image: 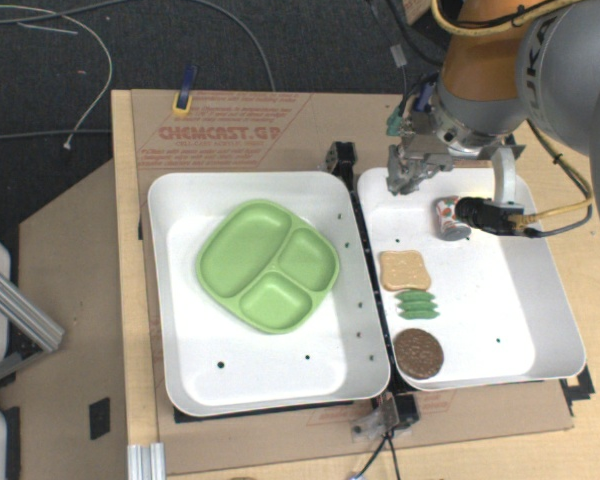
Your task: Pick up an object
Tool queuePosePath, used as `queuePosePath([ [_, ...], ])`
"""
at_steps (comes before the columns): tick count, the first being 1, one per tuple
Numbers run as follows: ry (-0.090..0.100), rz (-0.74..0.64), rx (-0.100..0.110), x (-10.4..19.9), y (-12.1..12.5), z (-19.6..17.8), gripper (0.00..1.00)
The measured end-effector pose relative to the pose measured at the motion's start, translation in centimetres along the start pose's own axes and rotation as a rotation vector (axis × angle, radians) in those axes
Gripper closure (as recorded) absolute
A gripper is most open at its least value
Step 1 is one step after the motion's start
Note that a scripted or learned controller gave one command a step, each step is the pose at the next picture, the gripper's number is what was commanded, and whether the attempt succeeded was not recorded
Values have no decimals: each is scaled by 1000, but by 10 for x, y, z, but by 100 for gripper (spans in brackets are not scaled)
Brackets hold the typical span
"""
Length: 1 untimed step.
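The right bin (520,318) holds a slice of toast (404,269), a green pea pod (417,303), a round brown patty (419,353) and a small red and silver can (448,218) lying on its side. My gripper (408,178) hangs over the far left corner of this bin, pointing down. It is open, with nothing between its fingers. The can lies a little to its right and nearer, and the toast sits well in front of it.
The left bin (180,348) holds a green divided plate (268,265). A black part with a yellow cable (495,214) hangs from the arm beside the can. A black clamp (341,157) sits at the far edge between the bins.
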<state>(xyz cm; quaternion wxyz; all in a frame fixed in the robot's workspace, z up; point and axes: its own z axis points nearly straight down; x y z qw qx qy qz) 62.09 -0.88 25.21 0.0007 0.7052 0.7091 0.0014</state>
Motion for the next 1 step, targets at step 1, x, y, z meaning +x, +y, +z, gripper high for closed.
queuePosePath([
  [1,2,-1,7,56,2,16,100],
])
